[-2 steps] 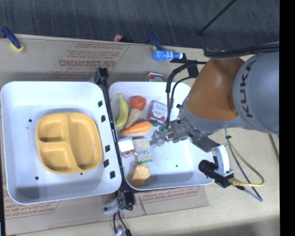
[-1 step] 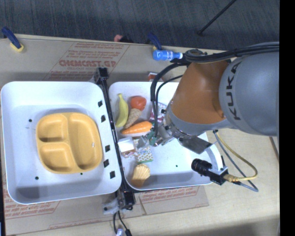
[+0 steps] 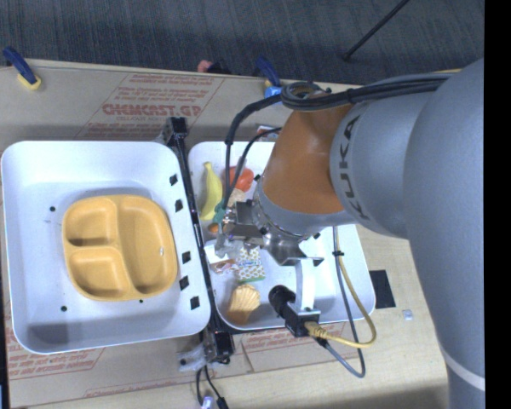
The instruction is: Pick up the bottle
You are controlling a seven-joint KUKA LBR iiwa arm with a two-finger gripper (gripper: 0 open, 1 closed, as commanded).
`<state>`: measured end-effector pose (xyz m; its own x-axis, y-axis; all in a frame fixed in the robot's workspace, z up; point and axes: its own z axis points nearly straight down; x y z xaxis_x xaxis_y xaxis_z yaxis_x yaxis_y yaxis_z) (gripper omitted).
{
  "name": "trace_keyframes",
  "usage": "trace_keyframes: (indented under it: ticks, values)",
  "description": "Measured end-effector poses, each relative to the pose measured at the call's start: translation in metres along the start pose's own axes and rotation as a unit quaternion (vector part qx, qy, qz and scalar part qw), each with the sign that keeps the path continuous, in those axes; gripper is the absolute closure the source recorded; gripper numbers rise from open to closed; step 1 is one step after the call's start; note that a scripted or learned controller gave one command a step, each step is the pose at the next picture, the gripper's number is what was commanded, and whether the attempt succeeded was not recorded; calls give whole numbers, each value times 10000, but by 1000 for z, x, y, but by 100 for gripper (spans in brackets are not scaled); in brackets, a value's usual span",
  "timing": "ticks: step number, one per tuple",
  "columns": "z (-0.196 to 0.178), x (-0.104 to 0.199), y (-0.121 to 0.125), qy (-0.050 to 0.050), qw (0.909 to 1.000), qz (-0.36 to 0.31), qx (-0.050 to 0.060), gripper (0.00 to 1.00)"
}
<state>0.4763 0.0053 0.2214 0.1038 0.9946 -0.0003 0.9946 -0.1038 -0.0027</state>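
The arm's wrist hangs low over the right bin (image 3: 358,290), at the centre of the frame, hiding the gripper (image 3: 238,239) tips; their state cannot be told. No bottle is identifiable. A banana (image 3: 210,190) lies near the divider; a yellow compartment tray (image 3: 119,245) sits in the left bin (image 3: 25,254).

Even overhead light, soft shadows, mild glare on white bins (image 3: 17,228).

Two bins (image 3: 17,228), one yellow tray (image 3: 119,245)

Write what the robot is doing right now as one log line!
arm: over right bin | pincer: low among items | banana: beside it | yellow plate: left bin
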Motion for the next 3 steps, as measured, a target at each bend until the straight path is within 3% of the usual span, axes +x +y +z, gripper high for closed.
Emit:
trace_keyframes:
  ticks: [1, 2, 3]
  values:
    - [-3, 47, -6, -1, 9973, 732, 6, 100]
    - [8, 84, -10, 1, 9997, 251, 23, 100]
    - [-1, 74, -8, -1, 9997, -241, 0, 100]
